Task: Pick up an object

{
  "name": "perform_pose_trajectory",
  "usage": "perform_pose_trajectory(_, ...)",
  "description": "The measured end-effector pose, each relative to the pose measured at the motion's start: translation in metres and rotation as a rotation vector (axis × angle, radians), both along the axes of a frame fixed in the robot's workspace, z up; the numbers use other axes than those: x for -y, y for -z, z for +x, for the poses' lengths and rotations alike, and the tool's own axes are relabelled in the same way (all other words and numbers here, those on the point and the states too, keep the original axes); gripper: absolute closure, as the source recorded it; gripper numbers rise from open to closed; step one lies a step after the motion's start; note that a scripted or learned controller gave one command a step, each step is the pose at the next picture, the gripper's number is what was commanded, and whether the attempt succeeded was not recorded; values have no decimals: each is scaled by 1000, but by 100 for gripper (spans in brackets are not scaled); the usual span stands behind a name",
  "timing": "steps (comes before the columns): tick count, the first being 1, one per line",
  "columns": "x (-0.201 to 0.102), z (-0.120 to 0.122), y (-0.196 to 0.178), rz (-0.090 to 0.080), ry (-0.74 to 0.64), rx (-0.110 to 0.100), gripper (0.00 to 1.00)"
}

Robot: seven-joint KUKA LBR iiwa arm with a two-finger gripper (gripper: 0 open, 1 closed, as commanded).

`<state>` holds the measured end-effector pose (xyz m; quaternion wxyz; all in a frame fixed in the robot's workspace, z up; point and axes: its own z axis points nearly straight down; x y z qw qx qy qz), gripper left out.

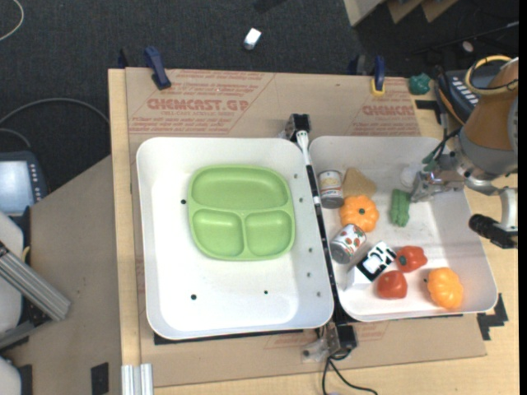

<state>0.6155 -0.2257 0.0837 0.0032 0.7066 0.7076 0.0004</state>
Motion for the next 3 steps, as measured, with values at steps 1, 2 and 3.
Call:
perform_pose_trajectory(1, -57, 16, -1, 3, -3, -3, 100)
perform_pose_trajectory(2, -30, 45, 0, 24, -5, -11, 100)
perform_pose_trajectory(3, -30, 46, -1, 24, -9, -13, 100)
